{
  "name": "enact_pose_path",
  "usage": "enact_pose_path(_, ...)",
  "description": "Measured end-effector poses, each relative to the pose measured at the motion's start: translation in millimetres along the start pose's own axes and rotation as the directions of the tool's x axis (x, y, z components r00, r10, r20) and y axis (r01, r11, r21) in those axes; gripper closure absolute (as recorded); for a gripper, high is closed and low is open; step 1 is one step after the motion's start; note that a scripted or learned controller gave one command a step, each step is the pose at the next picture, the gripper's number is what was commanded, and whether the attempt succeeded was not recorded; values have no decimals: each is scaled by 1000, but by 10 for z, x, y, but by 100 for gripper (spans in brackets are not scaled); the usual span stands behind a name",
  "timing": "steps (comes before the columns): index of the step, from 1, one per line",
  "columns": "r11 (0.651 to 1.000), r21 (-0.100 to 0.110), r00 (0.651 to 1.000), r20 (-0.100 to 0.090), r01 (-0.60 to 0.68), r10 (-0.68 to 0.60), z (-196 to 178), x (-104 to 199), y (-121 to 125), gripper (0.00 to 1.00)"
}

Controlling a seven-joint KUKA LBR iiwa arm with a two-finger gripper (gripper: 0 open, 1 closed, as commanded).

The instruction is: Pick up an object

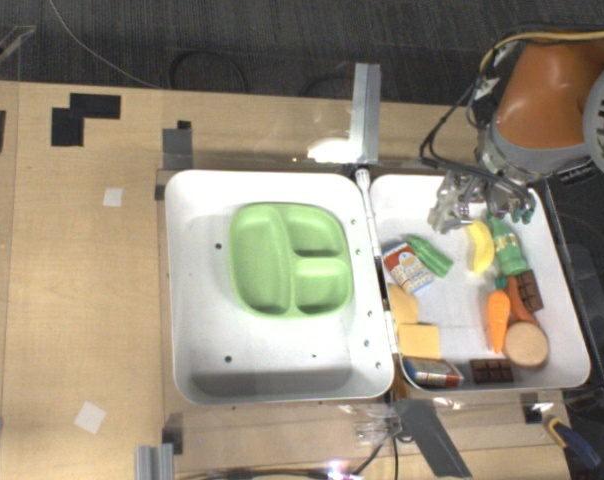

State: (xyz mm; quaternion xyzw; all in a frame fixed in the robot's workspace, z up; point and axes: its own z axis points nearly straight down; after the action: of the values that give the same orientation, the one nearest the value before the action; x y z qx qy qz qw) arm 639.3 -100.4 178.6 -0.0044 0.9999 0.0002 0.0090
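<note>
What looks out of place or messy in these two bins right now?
Nothing looks spilled or broken. The green divided tray sits askew in the left bin. The toy food, such as the banana and carrot, is jumbled in the right bin, with the gripper hovering above it.

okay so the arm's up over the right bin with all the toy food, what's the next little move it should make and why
Probably a short descent toward the yellow banana. The end effector hangs at the far side of the right bin with nothing visibly held, and the banana lies just on its near side, next to a green bottle, so it should aim carefully.
</note>
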Motion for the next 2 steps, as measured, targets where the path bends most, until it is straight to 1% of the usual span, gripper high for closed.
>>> enact_pose_path(1, 997, 5, 997, -5, -81, 81, 856, 1068, -765, 100)
enact_pose_path(2, 997, 5, 997, -3, -77, 77, 865, 1056, -745, 0)
